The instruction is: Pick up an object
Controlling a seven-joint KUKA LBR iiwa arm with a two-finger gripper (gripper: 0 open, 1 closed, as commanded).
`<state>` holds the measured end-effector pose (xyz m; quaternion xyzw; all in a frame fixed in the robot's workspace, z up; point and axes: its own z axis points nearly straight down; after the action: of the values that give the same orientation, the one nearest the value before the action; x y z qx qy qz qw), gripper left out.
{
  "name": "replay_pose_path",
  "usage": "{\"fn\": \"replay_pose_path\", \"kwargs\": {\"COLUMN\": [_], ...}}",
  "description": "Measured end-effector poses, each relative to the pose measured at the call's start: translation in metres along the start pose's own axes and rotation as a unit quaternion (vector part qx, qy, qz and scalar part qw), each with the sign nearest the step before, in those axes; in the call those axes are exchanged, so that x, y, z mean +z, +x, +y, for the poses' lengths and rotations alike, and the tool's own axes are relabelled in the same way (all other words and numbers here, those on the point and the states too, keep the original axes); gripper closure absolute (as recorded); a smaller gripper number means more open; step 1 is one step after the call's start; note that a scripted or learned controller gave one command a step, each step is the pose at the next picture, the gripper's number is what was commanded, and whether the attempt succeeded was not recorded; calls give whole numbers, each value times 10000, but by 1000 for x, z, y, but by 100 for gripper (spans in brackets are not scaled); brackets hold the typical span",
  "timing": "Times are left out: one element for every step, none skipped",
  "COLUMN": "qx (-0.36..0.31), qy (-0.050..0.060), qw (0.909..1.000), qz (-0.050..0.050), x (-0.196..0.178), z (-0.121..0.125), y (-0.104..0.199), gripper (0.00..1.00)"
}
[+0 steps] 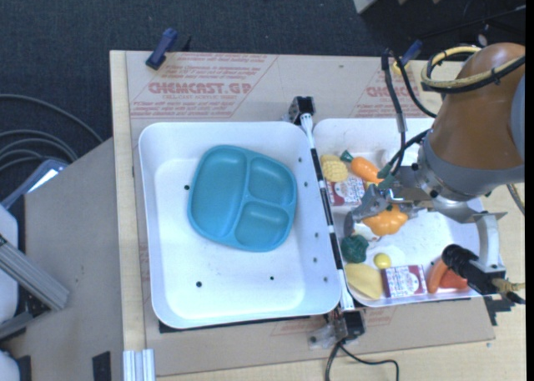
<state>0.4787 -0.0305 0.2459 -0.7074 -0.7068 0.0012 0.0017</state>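
In the right bin (367, 133), nearest the camera, a yellow piece (363, 279) lies at the near left corner, with a small red-and-white packet (403, 280) just to its right and a red piece (442, 278) beyond that, partly under black hardware. A small yellow lump (382, 261) sits just behind the packet. A dark green piece (354, 247) lies by the bin's left wall. Farther in, the gripper (373, 211) hangs low over an orange fruit (385, 222), touching or nearly touching it; whether the fingers are apart or clamped on it cannot be told. Behind it lie another red-and-white packet (345, 193), a corn cob (334, 169) and a carrot (365, 167). The left bin (167, 288) holds a blue divided plate (243, 198), lying flat near its middle.
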Motion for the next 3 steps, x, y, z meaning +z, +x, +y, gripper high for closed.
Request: {"fn": "replay_pose_path", "kwargs": {"qx": [-9,-3,4], "qy": [-20,0,-1], "qw": [10000,10000,10000], "qz": [-1,1,0], "x": [10,-20,-10], "z": [66,0,0], "y": [25,17,2], "gripper": [100,100,100]}}
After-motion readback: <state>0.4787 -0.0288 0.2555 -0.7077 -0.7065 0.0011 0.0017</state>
